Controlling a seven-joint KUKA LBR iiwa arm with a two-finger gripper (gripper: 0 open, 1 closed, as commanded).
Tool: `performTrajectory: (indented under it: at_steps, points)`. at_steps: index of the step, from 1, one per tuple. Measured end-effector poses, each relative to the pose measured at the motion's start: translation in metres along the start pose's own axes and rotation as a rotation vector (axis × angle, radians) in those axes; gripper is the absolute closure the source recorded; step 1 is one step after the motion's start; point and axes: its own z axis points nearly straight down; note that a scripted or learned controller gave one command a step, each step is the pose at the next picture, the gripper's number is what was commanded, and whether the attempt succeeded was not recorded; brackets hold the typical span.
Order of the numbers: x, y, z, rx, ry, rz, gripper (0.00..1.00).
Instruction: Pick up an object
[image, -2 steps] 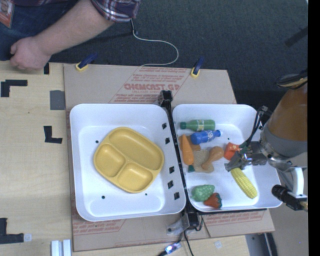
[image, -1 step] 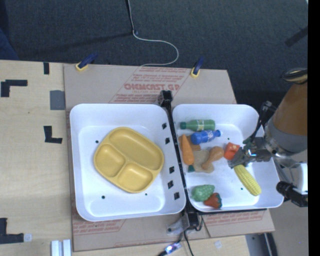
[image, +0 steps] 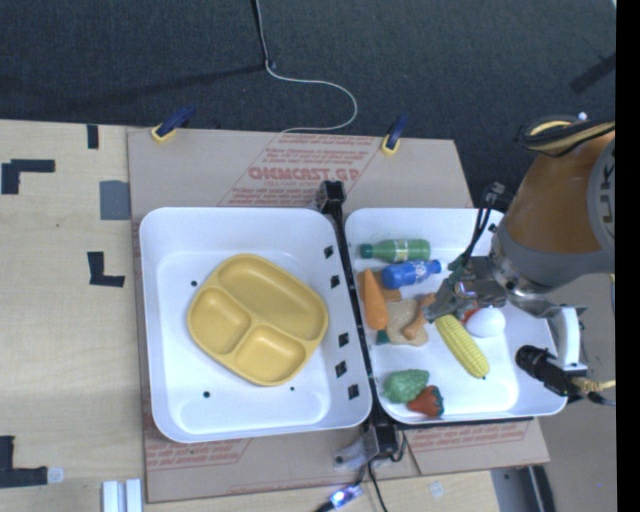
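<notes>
Looming in from the right, the arm (image: 560, 200) hangs its gripper (image: 447, 300) low in the right bin (image: 500, 405). Whether that claw is released or clenched I cannot tell. Just beside it, toward the near-right, lies the corn cob (image: 462, 345), its long axis slanting from far-left to near-right.

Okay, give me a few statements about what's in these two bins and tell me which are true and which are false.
1. The yellow divided plate lies in the left bin. True.
2. The corn cob sits on the plate. False: it lies in the right bin.
3. The green bottle lies beside the blue bottle. True.
4. The carrot stands upright. False: it lies flat.
5. The gripper is over the left bin. False: it is over the right bin.
</notes>
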Motion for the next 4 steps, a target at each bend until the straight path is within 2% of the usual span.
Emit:
performTrajectory:
  at_steps: [1, 2, 3, 4]
  points:
    - [0.057, 0.025, 0.0, 0.001, 0.0, -0.001, 1.0]
    - [0.105, 0.034, 0.016, 0.003, -0.001, 0.002, 1.0]
    - [0.143, 0.053, 0.001, 0.0, -0.001, 0.002, 1.0]
    - [0.145, 0.056, 0.015, 0.003, -0.003, 0.005, 1.0]
